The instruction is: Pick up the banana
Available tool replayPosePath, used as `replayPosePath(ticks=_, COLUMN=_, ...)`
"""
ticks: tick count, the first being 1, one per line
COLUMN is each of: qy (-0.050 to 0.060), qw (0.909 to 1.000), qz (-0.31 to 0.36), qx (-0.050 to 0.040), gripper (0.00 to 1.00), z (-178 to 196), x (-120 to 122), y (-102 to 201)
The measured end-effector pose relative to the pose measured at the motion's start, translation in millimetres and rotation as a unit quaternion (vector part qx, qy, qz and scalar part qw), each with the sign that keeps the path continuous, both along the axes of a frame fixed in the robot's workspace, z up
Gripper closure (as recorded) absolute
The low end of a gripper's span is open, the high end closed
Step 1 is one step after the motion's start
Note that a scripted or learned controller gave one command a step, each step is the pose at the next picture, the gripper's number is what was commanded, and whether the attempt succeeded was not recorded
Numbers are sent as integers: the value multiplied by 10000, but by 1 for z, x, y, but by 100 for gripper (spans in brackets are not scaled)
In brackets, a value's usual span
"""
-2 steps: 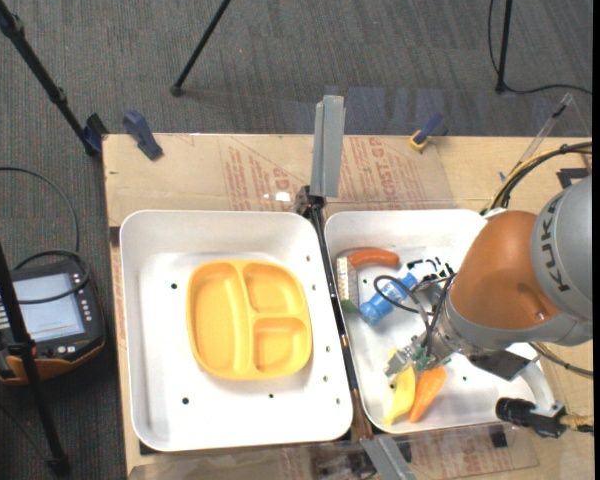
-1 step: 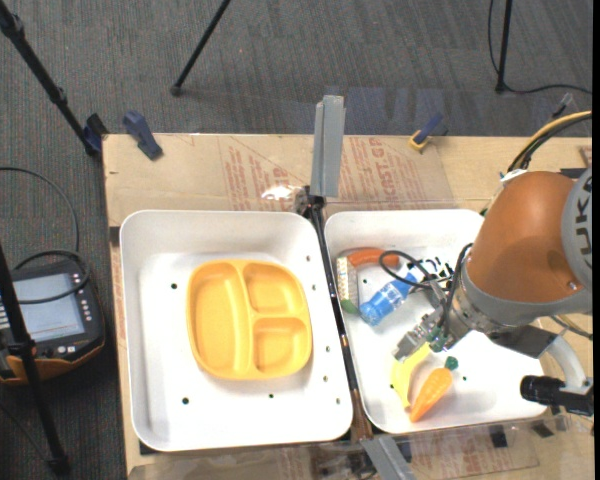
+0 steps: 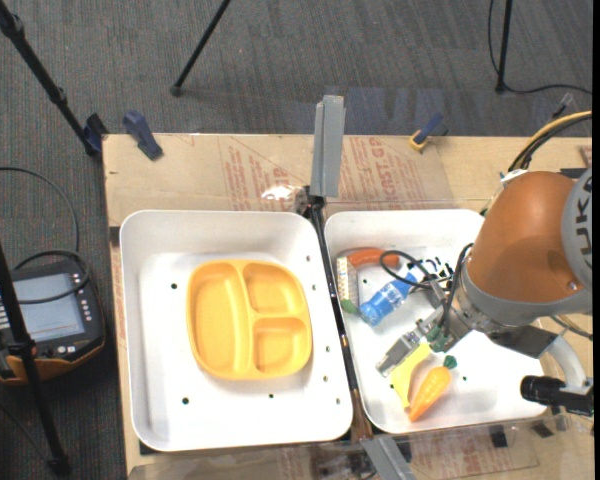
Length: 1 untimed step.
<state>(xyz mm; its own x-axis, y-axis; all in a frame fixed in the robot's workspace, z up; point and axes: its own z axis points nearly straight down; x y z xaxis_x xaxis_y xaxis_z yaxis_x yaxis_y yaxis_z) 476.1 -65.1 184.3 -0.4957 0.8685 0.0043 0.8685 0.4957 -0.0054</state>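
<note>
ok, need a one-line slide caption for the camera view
KUKA arm's gripper low in the right bin at the banana, carrot beside it; yellow divided plate in the left bin.

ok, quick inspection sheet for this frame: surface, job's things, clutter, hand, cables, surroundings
Surface: bench with two white bins side by side; left bin holds a yellow divided plate.
Job's things: banana in the right bin, partly under the hand, touching a toy carrot.
Clutter: blue bottle, an orange-and-white item at the bin's far left.
Hand: hand low over the banana; grasp cannot be judged.
Cables: black cable looped in the right bin; yellow cable by the arm.
Surroundings: teach pendant on the floor at left, tripod legs, blue clamps.
</note>
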Motion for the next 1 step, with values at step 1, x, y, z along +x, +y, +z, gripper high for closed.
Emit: replayPosePath(ticks=1, qy=4, qw=10000, qz=-20, qx=4, gripper=0, z=-100, x=-1, y=-29)
